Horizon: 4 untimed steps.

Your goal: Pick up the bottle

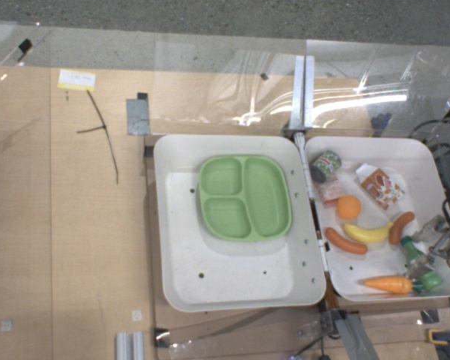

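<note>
Setting: you're at a robot lab bench | wooden top (60, 201) | two white bins (172, 276) | clear guard panels (210, 58) | loose cable (105, 137) | toy food (366, 233)

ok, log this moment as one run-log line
gripper low in right bin | over green bottle | grasp unconfirmed | green tray in left bin

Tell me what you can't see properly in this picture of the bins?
- Gripper, camera view: cut by the right edge; its grip is unclear.
- Green bottle: partly covered by the gripper, shape unclear.
- Snack packet: print too small to read.
- Yellow label on the bench: writing too small.
</note>
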Motion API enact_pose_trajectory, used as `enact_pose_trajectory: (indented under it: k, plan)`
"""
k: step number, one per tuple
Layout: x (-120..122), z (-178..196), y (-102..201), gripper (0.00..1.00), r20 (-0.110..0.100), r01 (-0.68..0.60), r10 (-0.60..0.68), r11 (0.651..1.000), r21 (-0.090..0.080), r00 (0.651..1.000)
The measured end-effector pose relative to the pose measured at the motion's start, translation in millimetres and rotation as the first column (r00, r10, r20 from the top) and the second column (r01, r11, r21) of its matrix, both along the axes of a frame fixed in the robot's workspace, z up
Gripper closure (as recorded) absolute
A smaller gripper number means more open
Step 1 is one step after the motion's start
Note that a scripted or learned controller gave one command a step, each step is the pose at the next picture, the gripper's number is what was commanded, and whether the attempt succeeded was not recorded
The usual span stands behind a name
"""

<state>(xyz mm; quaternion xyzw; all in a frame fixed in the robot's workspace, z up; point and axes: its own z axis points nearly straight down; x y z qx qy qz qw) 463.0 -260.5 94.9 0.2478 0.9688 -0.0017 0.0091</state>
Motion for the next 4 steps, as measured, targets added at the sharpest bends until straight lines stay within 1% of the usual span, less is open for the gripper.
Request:
enact_pose_trajectory:
  k: [1, 2, 3, 4]
  plan:
    - [0.7, 0.3, 0.5, 0.00, 0.001, -0.037, 0.037, 0.999, -0.001, 0.999]
    - [1.2, 0.9, 0.4, 0.00, 0.002, -0.109, 0.109, 0.994, -0.002, 0.994]
    - [1.6, 0.8, 0.9, 0.00, 0.002, -0.321, 0.321, 0.947, -0.006, 0.947]
    - [1.4, 11.4, 1.0, 1.00, 0.002, -0.316, 0.316, 0.949, -0.004, 0.949]
